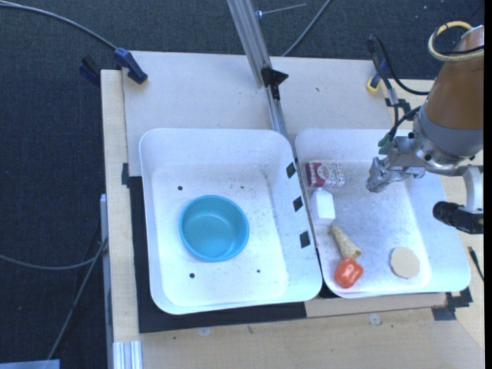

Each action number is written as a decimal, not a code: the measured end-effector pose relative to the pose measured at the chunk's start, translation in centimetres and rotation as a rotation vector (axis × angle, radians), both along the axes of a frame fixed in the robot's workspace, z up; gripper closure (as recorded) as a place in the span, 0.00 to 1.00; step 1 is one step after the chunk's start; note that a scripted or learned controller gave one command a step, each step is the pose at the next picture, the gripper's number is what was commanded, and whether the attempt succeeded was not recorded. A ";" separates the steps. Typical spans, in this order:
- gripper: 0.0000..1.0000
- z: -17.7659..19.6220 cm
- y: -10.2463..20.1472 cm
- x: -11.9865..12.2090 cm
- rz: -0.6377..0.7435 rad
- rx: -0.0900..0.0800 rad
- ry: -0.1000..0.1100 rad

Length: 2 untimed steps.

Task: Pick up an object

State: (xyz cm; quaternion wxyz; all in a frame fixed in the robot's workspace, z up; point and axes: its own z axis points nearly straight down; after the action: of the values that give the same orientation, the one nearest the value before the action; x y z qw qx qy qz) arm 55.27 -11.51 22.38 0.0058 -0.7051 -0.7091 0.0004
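— Where's the arm now?

— Over the right bin (442,229), near its far side. The end effector (378,179) hangs just above the bin floor, a little right of the maroon carton (324,174). Nothing is between its tips that I can see, but whether it's spread or closed I can't tell from here.

— So no pick yet?

— I'd say it's in the approach. The things to pick all lie in that bin: the carton, a small white block (324,205) just below it, a tan cone (346,241), a red pepper-like piece (348,272) at the near edge, and a round biscuit-coloured disc (405,263). The blue bowl (214,227) sits alone in the left bin (161,206).

— Next move?

— My guess: shift left to centre over the carton, the nearest item, then descend and close. It lies close to the bin wall, so a finger could snag there.
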 end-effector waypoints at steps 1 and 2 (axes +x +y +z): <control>1.00 1.2 5.9 -0.1 0.002 -0.001 -0.003; 1.00 2.4 11.5 -1.3 0.001 0.000 0.002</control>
State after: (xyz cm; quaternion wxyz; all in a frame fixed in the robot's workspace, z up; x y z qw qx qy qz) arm 53.99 0.03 24.73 0.0064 -0.7047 -0.7094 0.0010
